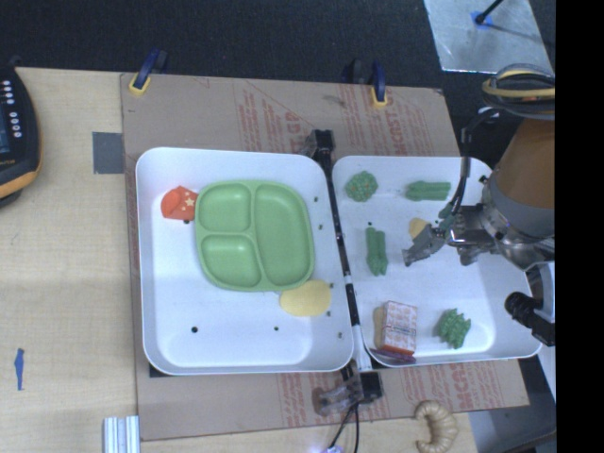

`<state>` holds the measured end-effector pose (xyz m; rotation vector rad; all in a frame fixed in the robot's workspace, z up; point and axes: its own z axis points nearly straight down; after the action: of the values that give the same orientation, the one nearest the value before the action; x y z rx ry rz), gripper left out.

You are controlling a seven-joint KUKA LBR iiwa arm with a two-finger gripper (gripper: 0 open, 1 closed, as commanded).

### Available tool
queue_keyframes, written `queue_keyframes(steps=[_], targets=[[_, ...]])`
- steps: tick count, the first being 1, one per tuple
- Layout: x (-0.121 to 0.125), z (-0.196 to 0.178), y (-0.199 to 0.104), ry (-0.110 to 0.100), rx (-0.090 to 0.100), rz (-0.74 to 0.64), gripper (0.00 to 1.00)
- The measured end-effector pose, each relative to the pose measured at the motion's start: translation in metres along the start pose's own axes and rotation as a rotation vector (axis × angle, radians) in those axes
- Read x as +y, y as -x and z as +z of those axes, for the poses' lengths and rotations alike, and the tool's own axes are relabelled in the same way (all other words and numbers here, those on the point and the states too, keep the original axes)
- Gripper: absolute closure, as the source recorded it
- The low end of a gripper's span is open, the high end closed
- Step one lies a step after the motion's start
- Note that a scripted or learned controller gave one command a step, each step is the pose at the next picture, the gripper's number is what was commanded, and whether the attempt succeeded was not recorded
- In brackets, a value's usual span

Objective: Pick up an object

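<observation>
your gripper (415, 251) hovers beside the green pod (377, 251), jaws state unclear; it looks light and stiff, so take it mid-length.

Single fixed overhead view, slanting down on both bins (151, 253).

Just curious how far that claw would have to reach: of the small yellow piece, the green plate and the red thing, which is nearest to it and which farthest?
From the claw:
1. Yellow piece, right bin, just beside it.
2. Green plate, left bin, middle.
3. Red thing, left bin, far corner beyond the plate.
</observation>
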<state>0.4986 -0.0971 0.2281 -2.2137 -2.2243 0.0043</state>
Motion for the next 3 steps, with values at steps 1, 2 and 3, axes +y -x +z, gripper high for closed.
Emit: queue_keyframes(steps=[1, 2, 3], targets=[[0.051, 0.061, -0.001, 0.002, -0.002, -0.004, 0.0], [0.092, 0.14, -0.003, 0.001, -0.002, -0.005, 0.0], [0.091, 0.126, -0.001, 0.0, -0.002, -0.002, 1.0]])
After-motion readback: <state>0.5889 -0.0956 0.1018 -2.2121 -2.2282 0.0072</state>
